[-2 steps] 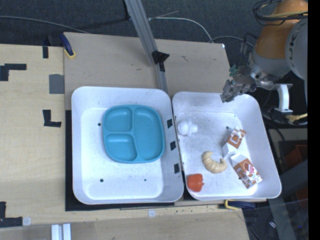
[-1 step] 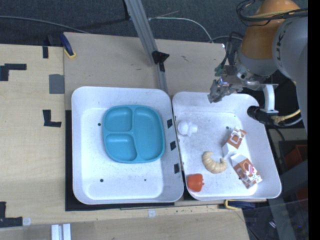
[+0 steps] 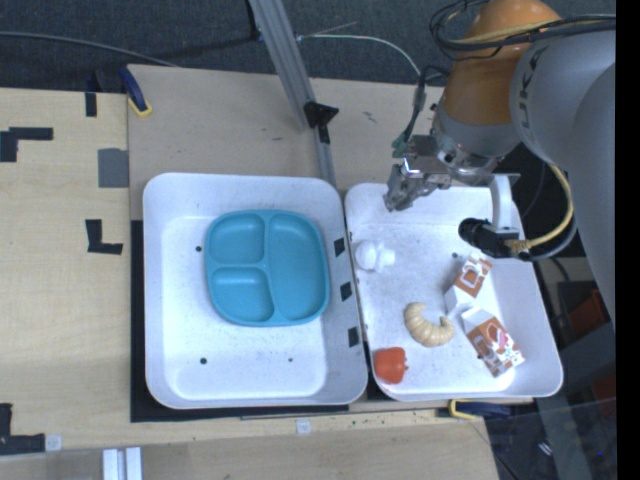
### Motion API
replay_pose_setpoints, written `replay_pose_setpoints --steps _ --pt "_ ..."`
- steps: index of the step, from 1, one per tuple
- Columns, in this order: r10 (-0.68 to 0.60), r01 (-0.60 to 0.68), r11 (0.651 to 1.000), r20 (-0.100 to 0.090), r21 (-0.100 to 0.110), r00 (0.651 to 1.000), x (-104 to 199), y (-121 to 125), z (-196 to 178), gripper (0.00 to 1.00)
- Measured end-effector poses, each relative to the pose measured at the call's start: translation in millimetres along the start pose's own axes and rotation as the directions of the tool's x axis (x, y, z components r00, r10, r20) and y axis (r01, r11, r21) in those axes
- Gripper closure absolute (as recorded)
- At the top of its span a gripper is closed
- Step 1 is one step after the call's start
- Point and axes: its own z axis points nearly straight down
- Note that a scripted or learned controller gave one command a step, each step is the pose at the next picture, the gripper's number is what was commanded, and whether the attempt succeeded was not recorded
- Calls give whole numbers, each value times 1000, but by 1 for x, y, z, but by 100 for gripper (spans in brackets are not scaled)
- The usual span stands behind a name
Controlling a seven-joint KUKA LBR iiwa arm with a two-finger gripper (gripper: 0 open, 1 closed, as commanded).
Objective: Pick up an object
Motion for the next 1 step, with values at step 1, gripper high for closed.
replay_pose_setpoints --steps 1 --pt "0 0 1000 1 1 1000 53 4 11 100"
